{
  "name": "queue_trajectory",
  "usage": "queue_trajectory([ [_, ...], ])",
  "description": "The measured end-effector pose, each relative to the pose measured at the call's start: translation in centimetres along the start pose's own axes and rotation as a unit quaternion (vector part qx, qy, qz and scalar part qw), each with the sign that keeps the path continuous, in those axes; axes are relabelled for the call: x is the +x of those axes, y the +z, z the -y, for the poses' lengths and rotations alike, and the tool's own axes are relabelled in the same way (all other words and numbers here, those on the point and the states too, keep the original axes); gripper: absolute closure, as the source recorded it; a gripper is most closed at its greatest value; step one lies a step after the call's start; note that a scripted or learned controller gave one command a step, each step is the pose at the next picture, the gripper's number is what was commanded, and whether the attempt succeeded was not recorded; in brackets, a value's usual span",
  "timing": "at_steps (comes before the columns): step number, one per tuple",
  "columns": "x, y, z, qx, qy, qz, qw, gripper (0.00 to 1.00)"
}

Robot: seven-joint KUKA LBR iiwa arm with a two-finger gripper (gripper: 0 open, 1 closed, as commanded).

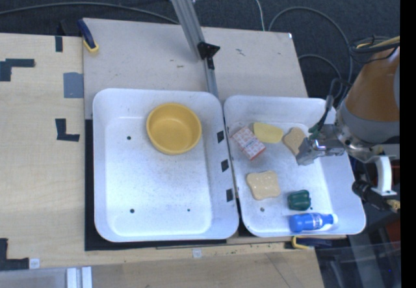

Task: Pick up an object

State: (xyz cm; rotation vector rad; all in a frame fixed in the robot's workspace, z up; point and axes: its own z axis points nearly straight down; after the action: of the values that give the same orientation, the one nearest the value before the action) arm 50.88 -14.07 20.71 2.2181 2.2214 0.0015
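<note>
The end effector (pixel 307 153) is seen at the right side of the right bin (pixel 338 179), but its fingers are too small and blurred for their opening to be told, and nothing can be made out between them. A tan piece (pixel 294 139) just beside it is partly covered by the metal part. The arm (pixel 372 101) is cut off at the right. Near the middle of that bin lie a red-and-white box (pixel 249 142), a pale yellow piece (pixel 268 132), a beige sponge (pixel 262 184), a green pepper (pixel 299 200) and a blue bottle (pixel 311 222). A yellow bowl (pixel 173 127) is set in the left bin (pixel 117 202). A metal pole (pixel 185 4) crosses the tabletop (pixel 130 59) above both bins.
</note>
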Motion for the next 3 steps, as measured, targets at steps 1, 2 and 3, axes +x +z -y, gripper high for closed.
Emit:
queue_trajectory([
  [1, -0.5, -6.0, 0.4, -0.001, 0.000, 0.000, 1.0000, 1.00],
  [2, 5.0, -4.5, -1.2, 0.002, -0.003, -0.001, 1.0000, 1.00],
  [3, 9.8, -5.0, -3.3, 0.001, -0.003, -0.001, 1.0000, 1.00],
])
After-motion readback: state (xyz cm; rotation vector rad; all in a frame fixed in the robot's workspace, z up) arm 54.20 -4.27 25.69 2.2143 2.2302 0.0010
